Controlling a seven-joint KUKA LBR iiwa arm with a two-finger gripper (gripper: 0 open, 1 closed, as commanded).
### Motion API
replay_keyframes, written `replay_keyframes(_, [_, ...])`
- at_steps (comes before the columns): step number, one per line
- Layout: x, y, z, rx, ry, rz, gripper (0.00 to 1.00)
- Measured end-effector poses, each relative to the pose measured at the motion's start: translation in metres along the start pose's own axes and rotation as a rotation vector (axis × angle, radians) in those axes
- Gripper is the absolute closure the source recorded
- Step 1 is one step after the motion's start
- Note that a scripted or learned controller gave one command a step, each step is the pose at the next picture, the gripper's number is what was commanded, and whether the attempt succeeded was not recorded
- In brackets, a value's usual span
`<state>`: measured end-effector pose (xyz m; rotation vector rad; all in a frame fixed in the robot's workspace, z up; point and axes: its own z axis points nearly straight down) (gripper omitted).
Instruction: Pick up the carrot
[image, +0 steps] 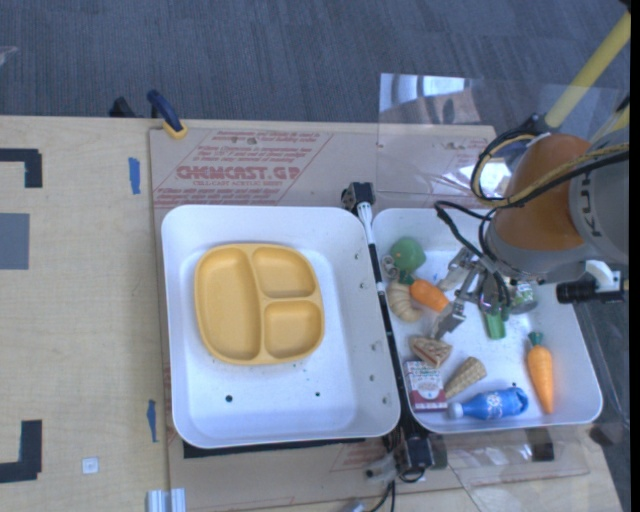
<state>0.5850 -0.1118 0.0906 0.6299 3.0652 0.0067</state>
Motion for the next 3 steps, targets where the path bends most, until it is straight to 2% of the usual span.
replay_keyframes(1, [-0.02,0.028,0.001,0.003,-0.002,0.248,0.0])
replay_keyframes(2, [-0.024,0.031,-0.014,0.0,-0.016,0.244,1.0])
replay_keyframes(3, [0.01,0.07,-0.096,0.004,0.001,0.469,1.0])
